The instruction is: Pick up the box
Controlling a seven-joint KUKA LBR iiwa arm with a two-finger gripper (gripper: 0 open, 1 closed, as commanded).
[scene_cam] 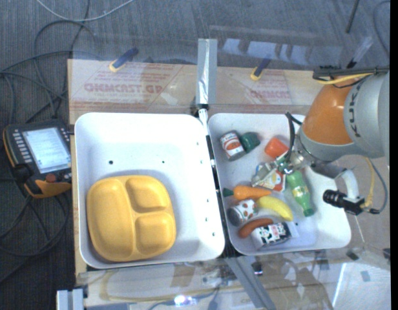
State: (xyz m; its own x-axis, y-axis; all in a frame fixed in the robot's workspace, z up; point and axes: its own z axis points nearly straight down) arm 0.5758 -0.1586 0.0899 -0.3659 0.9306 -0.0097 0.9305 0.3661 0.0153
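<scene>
A small white box with black patches (272,234) lies on its side at the front of the right bin (328,237). A crumpled green-and-white carton (269,174) lies in the bin's middle. My gripper (289,165) hangs from the grey and orange arm (328,121) over the right bin, its tip right beside that carton and the top of a green bottle (300,194). The arm's wrist hides most of the gripper.
The right bin also holds a red-labelled can (232,144), a dark green piece (251,140), an orange-red item (275,147), a carrot (252,191), a banana (276,206), a small cup (243,210) and a sausage (256,225). A yellow divided tray (131,218) lies in the left bin (121,134).
</scene>
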